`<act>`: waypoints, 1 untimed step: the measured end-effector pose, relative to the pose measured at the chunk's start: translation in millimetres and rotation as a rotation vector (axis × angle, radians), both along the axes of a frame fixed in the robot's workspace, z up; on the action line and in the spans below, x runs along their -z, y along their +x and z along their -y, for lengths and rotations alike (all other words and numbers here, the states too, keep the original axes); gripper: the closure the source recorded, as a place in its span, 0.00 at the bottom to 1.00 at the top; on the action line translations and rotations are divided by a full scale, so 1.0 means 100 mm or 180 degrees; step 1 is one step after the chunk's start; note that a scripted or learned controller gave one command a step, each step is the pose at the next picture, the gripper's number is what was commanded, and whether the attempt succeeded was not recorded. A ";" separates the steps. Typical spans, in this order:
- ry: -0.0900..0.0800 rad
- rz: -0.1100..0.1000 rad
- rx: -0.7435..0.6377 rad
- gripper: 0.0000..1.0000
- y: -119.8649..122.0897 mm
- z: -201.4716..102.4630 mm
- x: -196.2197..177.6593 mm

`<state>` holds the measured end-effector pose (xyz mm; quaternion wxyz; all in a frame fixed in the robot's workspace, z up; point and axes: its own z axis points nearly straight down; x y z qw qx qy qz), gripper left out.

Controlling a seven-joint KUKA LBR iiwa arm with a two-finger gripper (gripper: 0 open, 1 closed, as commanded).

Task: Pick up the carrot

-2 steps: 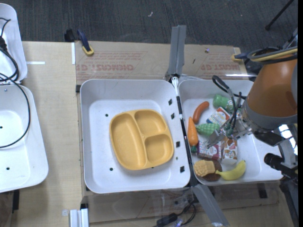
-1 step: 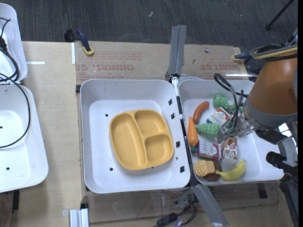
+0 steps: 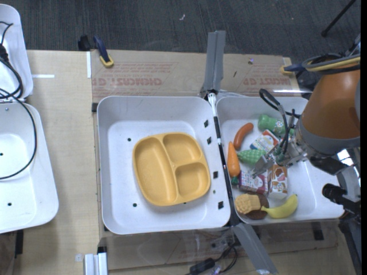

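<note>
The carrot (image 3: 233, 160) lay in the right bin (image 3: 312, 202) by its left wall, just beside a sausage (image 3: 243, 133), w/ a banana (image 3: 282, 208) and cartons near. Left bin (image 3: 117, 171) held a yellow divided plate (image 3: 171, 168). Arm reached in from the right, gripper (image 3: 274, 160) low over the clutter (finger state: cannot tell).

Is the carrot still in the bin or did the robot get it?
In the bin. The carrot lies flat by the right bin's left wall.
</note>
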<state>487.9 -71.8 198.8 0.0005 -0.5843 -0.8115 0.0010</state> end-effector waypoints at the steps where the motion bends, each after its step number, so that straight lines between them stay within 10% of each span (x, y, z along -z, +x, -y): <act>1: 0.0000 -0.0002 -0.0147 0.00 0.35 -0.63 0.09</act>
